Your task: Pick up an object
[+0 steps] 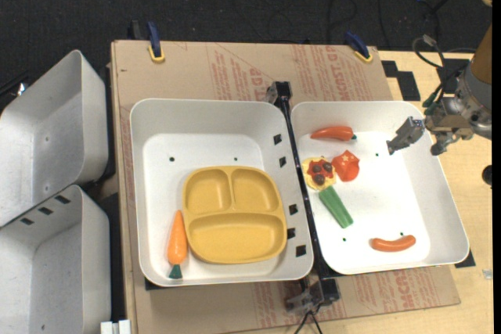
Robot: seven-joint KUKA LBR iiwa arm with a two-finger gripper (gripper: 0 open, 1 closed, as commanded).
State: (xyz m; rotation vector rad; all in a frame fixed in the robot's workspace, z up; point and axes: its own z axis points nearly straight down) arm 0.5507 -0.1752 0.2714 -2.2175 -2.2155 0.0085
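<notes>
2 white bins: the gripper (421, 135) hangs over the right bin's (438, 192) far edge, jaws spread and holding nothing; chili (333, 134), red pepper (347, 165) and sausage (393, 243) await, none yet grasped

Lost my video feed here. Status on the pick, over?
Gripper open, holding nothing, above right bin's far-right edge. Chili pepper, sausage, green piece lie loose. Nothing blocking.

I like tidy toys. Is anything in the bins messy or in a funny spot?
Nothing is spilled or broken. One oddity: the carrot lies beside the yellow tray in the left bin, not in it. The tray's compartments hold no food.
</notes>
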